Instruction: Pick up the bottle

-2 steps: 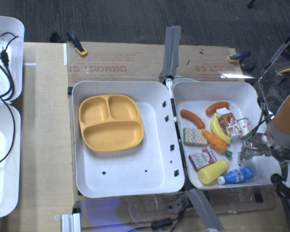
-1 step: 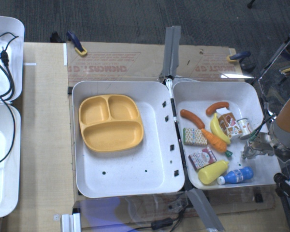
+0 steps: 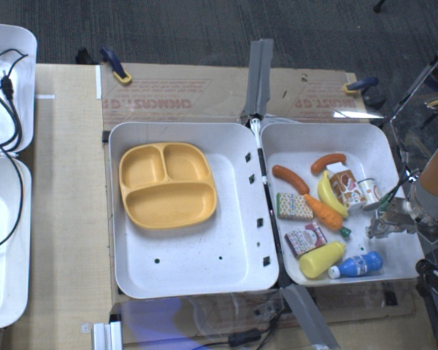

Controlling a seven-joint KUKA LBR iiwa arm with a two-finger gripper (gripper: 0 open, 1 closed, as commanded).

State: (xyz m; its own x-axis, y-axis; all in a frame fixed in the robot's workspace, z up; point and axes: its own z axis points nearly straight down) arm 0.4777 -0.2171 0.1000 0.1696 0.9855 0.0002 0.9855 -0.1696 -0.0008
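I find the small blue plastic bottle with a white cap lying on its side at the near edge of the right white bin, beside a yellow squeeze bottle. The gripper hovers just above it; whether it is clenched I cannot tell. Approach stage; next I judge a descent onto the bottle.

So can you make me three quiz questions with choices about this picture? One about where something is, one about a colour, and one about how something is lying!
1. Where is the yellow plate?
A. left bin
B. right bin
C. on the floor

2. What colour is the carrot?
A. purple
B. orange
C. white

3. How is the blue bottle placed?
A. standing upright
B. lying on its side
C. held between the fingers

Answers:
1. A, it rests on the left bin's floor.
2. B, it is orange with a green tip.
3. B, it lies flat in the right bin, apart from the gripper.
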